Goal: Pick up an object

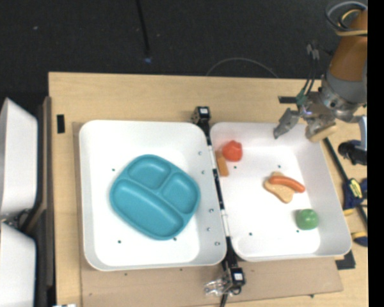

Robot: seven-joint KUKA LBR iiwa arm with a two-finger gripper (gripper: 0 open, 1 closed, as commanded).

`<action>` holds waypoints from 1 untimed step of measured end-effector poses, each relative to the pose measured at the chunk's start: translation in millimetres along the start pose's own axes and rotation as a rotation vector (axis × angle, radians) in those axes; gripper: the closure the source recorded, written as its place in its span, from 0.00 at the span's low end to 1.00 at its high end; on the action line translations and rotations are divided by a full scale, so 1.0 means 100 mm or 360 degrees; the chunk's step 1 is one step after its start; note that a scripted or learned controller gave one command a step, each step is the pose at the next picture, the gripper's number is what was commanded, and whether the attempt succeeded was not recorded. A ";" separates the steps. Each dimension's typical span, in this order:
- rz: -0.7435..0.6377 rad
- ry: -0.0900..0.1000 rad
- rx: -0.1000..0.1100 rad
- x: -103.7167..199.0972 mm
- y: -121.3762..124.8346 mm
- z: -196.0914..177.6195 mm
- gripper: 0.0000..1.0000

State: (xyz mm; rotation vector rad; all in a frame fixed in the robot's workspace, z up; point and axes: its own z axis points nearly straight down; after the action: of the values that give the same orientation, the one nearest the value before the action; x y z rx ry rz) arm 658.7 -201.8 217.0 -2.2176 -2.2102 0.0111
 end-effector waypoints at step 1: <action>-0.0005 -0.0006 -0.0022 0.00 0.03 -0.10 0.00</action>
State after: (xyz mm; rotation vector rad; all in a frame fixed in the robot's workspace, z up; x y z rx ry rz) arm 661.6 -201.3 226.7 -2.2230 -2.2223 -0.0004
